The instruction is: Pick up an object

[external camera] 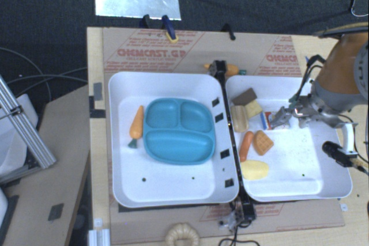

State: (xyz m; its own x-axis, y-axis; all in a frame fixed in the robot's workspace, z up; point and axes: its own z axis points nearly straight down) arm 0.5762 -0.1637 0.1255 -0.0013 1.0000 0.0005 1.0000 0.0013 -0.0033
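On my feed, going left to right: the left bin point(121, 141) has a small carrot point(136, 124) lying along its left side, orange end up and green tip toward the bottom. Right beside it is a blue divided plate point(177, 131) with three sections, sitting roughly mid-bin. The carrot and plate look just apart, not touching.

Past the black clips on the divider is the right bin point(311, 181). All the toy food is bunched in its left part — a brown block point(244, 95) at the top, a pale yellow block point(253, 109) just under it, and a beige bread-looking piece point(240, 118) standing to the left of that. There's a thin red and blue thing point(264, 120) just right of those; can't really make out what it is. Below them a second small carrot point(245, 146) lies tilted, touching a waffle-patterned orange piece point(263, 142) on its right. Closest to the bottom is a yellow potato-shaped lump point(255, 169).

The gripper point(279, 119) comes in from the right and sits low over the right bin, tips pointing left, just beside the red and blue thing and above the waffle piece. The fingers look spread — I see nothing between them, so no grab as far as I can tell.
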